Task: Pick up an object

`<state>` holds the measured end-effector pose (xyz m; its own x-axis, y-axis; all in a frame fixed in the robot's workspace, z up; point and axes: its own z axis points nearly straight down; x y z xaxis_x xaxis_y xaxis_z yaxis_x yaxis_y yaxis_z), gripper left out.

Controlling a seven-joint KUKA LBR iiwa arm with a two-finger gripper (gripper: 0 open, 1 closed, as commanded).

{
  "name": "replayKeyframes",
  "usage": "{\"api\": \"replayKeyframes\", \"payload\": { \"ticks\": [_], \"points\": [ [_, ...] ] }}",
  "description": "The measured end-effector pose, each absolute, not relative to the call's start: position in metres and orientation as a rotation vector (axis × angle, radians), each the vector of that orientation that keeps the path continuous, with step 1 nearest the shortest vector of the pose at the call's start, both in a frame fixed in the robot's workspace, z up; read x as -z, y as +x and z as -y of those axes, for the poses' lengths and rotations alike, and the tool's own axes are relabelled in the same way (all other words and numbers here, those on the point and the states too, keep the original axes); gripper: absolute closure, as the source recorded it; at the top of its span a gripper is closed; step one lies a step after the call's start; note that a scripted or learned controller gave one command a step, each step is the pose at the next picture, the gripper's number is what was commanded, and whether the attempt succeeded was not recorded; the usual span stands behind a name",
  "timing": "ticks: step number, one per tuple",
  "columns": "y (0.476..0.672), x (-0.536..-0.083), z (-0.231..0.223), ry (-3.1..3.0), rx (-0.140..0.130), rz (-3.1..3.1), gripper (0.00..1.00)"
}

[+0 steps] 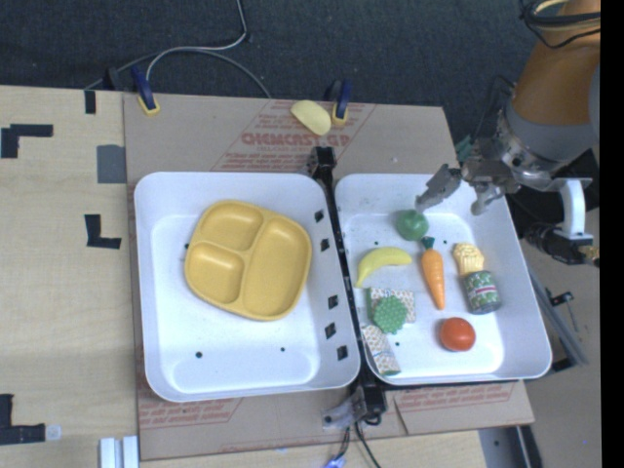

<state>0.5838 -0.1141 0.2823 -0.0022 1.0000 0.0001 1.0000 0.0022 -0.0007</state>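
Hovering: the two-finger gripper (458, 191) hangs over the far edge of the right-hand shallow white plastic bin (517, 261), at the end of the grey arm with the orange band (556, 76).
Fingers: spread wide apart, one grey finger (436, 187) reaching out toward the bin's middle, the other (483, 199) nearer the arm; nothing lies between them.
Nearest thing: the small round green toy vegetable (412, 224), just below and slightly to the bin-middle side of the open fingers, near the tip of the outstretched one but apart from it.
Its axis: roughly round, so no clear long axis; a grasp from almost any angle looks workable.
Next nearest: the orange plastic toy carrot (433, 276), further from the fingers on the same side, beyond the green piece.
Carrot's axis: long axis runs away from the fingers toward the bin's near edge, green top toward the fingers, tip pointing away.
Coming move: probably a short drop and a small shift toward the bin's middle, to bring the green piece between the fingers.
Risk: the curved yellow toy banana (382, 261) and the carrot top sit close to the green piece, so a finger could nudge them.
Other bin: holds a yellow divided plastic plate (249, 258), well apart from the fingers.
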Motion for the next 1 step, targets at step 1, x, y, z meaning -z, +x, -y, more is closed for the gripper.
{"api": "replayKeyframes", "payload": {
  "ticks": [1],
  "points": [
    [0.6324,-0.1203,0.0942,-2.214,-0.008,2.219,0.00]
  ]
}}
